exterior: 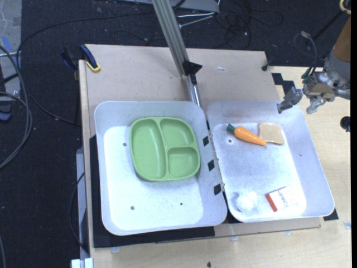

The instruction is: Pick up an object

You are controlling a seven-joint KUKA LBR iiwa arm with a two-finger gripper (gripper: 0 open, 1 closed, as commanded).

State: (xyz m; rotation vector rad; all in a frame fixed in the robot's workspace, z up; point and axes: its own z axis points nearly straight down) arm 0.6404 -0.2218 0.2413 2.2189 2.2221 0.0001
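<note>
The right bin (pixel 304 149) holds an orange carrot (pixel 249 135) with a green tip, a tan slice of bread (pixel 271 133) beside it, a white round object (pixel 246 201) near the front, and a red and white box (pixel 283 198) at the front right. My gripper (pixel 301 101) hangs above the far right corner of that bin, fingers (pixel 289 100) spread and open with nothing between them. It is up and to the right of the bread.
A green divided plate (pixel 165 148) lies in the left bin (pixel 111 166). A grey metal pole (pixel 173 32) slants from the top down to the gap between the bins. Cables lie on the dark floor around the bench.
</note>
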